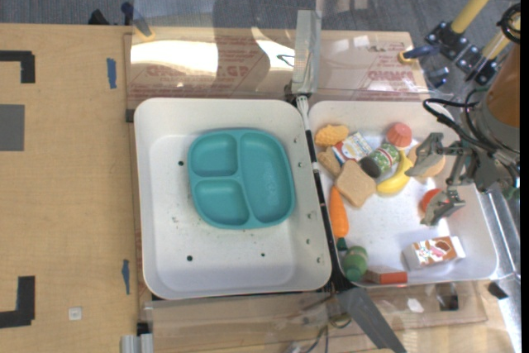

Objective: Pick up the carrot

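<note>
Gripper sits over the right side of the right white bin, its two grey fingers spread wide, one near a yellow banana-shaped toy, the other above a small red piece; nothing between them. Long orange carrot lies well to the gripper's left, along the bin's left wall, pointing lengthwise beside the divider. Between carrot and gripper: a tan bread-slice toy just beside the carrot, bare white floor below it. Carrot's right flank has open room; its left flank is tight to the wall. Small green round toy near the carrot's lower end. Red-and-white carton lies below the gripper. Left white bin, farther left, holds a teal divided plate. Brown cardboard bench surface beyond that.
</note>
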Controlling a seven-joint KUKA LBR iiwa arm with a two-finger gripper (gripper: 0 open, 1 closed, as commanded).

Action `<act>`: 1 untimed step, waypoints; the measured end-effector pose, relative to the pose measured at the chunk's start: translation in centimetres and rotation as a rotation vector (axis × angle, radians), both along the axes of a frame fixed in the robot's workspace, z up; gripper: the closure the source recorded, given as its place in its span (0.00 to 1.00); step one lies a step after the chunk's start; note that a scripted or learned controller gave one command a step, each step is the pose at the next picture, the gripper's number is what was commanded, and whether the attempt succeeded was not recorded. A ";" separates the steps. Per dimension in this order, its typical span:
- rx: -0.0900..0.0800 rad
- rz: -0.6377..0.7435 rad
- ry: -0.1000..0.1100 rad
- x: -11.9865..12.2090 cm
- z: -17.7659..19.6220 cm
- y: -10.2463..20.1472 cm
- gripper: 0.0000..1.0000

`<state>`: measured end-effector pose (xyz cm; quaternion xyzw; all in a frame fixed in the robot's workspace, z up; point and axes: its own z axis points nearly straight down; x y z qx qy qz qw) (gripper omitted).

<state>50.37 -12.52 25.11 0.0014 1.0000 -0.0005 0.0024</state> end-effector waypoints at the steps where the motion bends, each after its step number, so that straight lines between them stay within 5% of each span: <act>1: 0.004 0.091 0.006 -1.5 -6.8 6.6 0.00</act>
